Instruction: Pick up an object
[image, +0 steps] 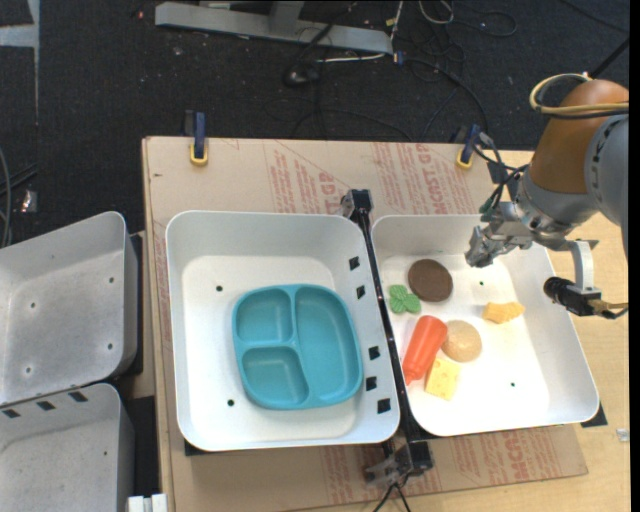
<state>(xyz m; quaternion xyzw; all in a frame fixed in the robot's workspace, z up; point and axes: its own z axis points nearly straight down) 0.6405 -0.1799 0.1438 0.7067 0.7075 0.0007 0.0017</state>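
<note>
Over the right bin (560, 390), the gripper (484, 248) hangs just right of the brown disc (430, 279); whether it's wide or narrow, I cannot tell. Nothing's lifted yet: carrot (423, 345), cheese wedge (503, 312) and the rest lie untouched, so the pick remains.

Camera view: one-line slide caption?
Tool above right bin of toy food; teal tray in left bin.

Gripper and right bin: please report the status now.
Gripper above right bin, upper part, holding nothing visible. Nearest: brown disc, then orange wedge. Nothing between gripper and disc.
</note>
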